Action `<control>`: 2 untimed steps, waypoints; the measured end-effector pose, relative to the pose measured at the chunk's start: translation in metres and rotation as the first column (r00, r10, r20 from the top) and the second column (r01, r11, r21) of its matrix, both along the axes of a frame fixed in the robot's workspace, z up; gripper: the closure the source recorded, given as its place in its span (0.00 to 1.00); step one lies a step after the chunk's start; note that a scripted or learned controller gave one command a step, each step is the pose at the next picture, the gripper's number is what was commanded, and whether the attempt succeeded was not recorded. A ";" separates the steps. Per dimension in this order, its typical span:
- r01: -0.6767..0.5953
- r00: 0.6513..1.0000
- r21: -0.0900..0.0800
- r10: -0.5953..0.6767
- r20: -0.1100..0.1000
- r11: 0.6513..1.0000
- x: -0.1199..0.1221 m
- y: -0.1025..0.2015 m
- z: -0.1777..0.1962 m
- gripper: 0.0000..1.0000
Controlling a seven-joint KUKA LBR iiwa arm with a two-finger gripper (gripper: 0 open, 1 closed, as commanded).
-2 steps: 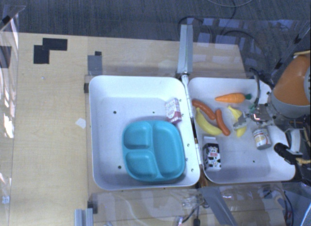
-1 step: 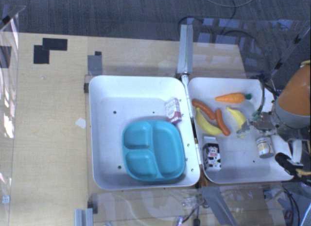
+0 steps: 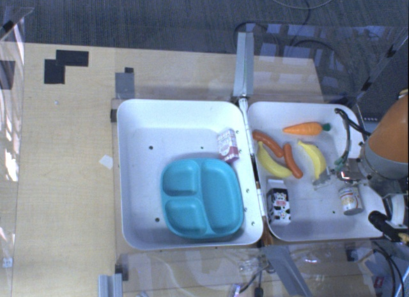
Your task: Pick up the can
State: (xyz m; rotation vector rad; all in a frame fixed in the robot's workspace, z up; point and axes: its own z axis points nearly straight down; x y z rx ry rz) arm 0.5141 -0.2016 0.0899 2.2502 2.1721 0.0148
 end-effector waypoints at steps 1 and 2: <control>-0.011 1.000 -0.001 0.011 -0.004 1.000 0.010 0.013 0.000 0.00; -0.079 0.997 -0.001 0.079 -0.001 0.997 -0.022 -0.002 0.000 0.00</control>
